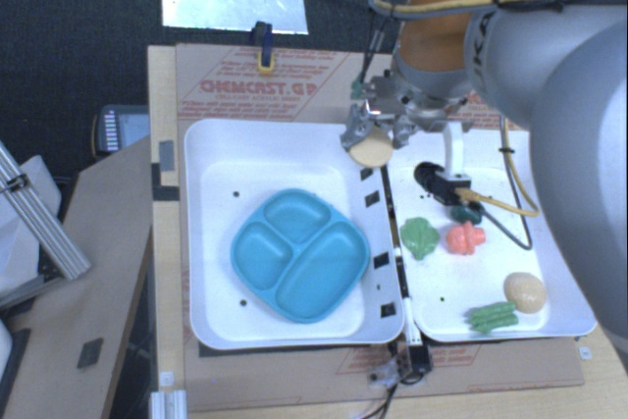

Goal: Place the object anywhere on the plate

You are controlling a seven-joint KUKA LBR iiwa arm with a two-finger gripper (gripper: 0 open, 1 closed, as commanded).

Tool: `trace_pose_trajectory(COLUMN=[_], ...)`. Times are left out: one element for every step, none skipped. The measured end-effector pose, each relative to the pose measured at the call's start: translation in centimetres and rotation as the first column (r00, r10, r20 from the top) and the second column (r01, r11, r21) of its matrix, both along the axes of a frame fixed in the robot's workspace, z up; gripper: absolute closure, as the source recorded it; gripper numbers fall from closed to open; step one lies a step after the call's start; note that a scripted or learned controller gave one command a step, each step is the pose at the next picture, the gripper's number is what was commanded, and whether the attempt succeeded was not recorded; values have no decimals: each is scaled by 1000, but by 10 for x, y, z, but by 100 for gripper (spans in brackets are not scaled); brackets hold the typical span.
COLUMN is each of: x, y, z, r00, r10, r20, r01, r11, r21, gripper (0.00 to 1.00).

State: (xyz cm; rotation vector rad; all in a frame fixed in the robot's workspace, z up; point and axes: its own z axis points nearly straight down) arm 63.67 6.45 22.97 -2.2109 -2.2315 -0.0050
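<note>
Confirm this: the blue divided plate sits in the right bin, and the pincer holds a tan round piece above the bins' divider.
Not quite. The camera view shows the blue divided plate in the left bin, not the right one. The rest stands: the pincer holds the tan round piece above the bins' divider.

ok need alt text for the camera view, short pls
A grey robot arm's gripper holds a tan disc-shaped object above the divide between two white bins. The left bin holds a blue divided plate; the right bin holds green, orange and beige toy foods.
</note>
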Motion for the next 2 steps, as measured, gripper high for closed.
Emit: trace_pose_trajectory(x=[8, 1], y=[59, 80], z=[2, -8], r00=[1000, 1000], r10=[0, -3], r20=[0, -2], r01=[0, 3], r11=[1000, 1000], r21=[1, -2], gripper=[100, 100])
